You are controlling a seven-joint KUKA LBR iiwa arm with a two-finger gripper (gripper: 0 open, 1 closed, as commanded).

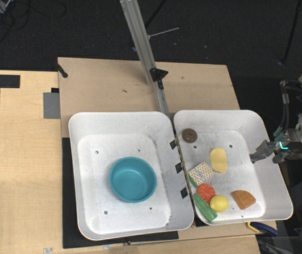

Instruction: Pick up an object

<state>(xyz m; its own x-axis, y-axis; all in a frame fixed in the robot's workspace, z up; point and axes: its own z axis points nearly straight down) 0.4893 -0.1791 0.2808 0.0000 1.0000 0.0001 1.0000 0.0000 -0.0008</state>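
Arm: enters at the right edge of the frame, mid-height, with the gripper (258, 156) pointing left over the right rim of the right bin (257, 121).
Right bin contents: a brown disc (189, 135) at upper left; a yellow oblong piece (218, 160) in the middle; a checkered block (200, 172) just left of it; a red ball (206, 191), a yellow ball (219, 203) and a green stick (205, 207) clustered at the lower left; a brown wedge (243, 198) at lower right.
Open room: the bin's upper right floor is bare, between the gripper and the yellow oblong piece.
Left bin (87, 128): a teal bowl (133, 179) near its centre.
Pincer: dark tip at the rim; whether apart or together cannot be told, and nothing shows between its tips.
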